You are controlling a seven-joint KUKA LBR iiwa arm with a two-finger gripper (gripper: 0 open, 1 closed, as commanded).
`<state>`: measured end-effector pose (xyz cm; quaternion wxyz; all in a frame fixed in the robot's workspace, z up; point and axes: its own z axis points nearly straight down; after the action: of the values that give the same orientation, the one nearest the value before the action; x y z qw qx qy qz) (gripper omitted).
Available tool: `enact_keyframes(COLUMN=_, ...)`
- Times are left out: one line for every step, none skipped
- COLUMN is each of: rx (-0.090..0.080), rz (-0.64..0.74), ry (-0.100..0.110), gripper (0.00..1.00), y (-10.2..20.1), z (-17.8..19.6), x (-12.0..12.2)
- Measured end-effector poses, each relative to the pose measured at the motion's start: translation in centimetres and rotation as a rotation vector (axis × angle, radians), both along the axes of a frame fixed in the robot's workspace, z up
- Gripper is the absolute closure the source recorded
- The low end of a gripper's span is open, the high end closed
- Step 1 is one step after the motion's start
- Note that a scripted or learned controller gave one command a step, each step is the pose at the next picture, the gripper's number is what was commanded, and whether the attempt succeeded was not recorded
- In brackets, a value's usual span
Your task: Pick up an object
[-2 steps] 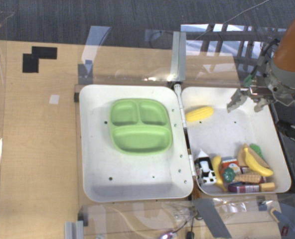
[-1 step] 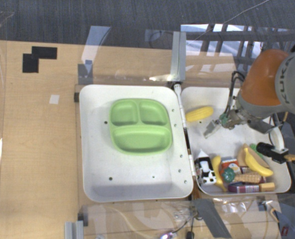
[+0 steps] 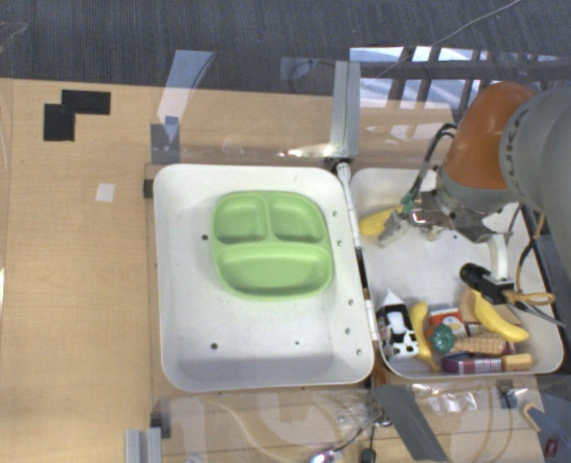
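- Wooden worktop (image 3: pixel 64 287) stretches bare to the left of the two bins, with dark squares near its far left edge.
- Left bin (image 3: pixel 184 336) is roomy: a green divided plate (image 3: pixel 271 242) sits slightly above its middle, with white floor open all around it, most of it toward the near rim.
- Right bin (image 3: pixel 367 186) is tighter; its upper half is crossed by the grey arm (image 3: pixel 546 152) with the orange band (image 3: pixel 483 148), reaching in from the right.
- Objects crowd the near corner of the right bin: a banana (image 3: pixel 496 317), a black-and-white toy (image 3: pixel 394 326), a teal ball (image 3: pixel 444 339), and several small packets touching one another.
- Claw (image 3: pixel 406 222) hangs low over the upper left part of the right bin, close to the divider between the bins.
- Yellow object (image 3: pixel 374 223) lies just beside the claw tip, on its left, apparently touching; whether the claw is clenched or released I cannot tell.
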<state>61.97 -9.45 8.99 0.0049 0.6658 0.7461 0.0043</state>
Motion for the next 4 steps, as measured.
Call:
enact_keyframes(rx=-0.001, rz=0.057, ry=0.027, gripper=0.00, y=0.4, z=-0.2, x=4.3)
enact_keyframes(rx=-0.003, rz=0.060, ry=0.027, gripper=1.00, y=0.4, z=0.8, x=4.3)
enact_keyframes(rx=0.001, rz=0.059, ry=0.006, gripper=1.00, y=6.6, z=9.7, x=0.5)
enact_keyframes(rx=0.001, rz=0.059, ry=0.006, gripper=0.00, y=6.6, z=9.6, x=0.5)
